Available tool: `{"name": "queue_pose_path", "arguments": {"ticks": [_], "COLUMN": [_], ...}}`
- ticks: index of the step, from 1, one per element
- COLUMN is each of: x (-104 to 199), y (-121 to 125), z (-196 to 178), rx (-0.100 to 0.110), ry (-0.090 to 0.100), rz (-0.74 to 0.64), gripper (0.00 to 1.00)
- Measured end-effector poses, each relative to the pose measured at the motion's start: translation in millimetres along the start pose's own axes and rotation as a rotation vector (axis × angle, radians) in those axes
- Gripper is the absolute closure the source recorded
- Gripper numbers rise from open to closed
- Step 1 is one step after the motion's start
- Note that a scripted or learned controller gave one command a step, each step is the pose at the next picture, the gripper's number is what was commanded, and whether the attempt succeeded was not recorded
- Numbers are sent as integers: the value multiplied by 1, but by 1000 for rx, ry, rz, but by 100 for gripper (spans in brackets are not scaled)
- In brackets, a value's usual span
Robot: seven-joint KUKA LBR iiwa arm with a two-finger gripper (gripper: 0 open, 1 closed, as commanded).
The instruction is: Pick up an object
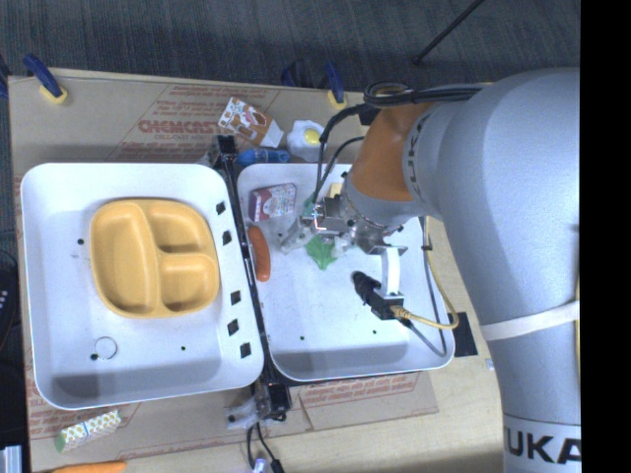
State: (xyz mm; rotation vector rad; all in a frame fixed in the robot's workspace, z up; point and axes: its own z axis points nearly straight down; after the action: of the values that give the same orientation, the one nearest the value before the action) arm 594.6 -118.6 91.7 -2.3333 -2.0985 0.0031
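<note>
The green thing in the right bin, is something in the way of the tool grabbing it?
Nothing visible blocks it. The tool sits right above the green thing in the right bin. The orange sausage lies off to the side, apart from it.

This looks like a robotics lab. A large grey KUKA arm [493,215] reaches over two shallow white plastic bins [59,363] on a cardboard-covered tabletop [148,116]. Blue clamps [44,77] grip its edge.
</note>
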Motion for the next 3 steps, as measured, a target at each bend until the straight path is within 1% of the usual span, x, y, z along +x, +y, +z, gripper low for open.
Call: {"name": "queue_pose_path", "arguments": {"ticks": [1, 2, 3], "x": [0, -54, -53], "y": [0, -64, -65], "z": [-10, -78, -78], "rx": [2, 0, 0], "ry": [0, 0, 0], "rz": [-3, -1, -2], "gripper": [100, 100, 0]}}
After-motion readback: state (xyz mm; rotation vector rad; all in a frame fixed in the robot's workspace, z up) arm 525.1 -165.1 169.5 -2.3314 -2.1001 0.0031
